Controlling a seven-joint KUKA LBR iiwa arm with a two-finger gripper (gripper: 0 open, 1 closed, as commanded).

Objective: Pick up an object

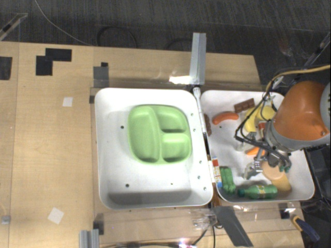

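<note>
The gripper (257,168) hangs low in the right bin (227,103), at the lower right of the frame; I cannot tell its state. Just beside it lies a tan rounded object (277,180), maybe toy bread. It is probably light, stiff and smooth, so it is best taken across its narrow middle. Close below lies a green bottle (258,191), and a green box (227,180) is to its left, so there is little room. A toy sausage (224,118) lies higher. The left bin (111,154) holds a green divided tray (158,133).
</note>
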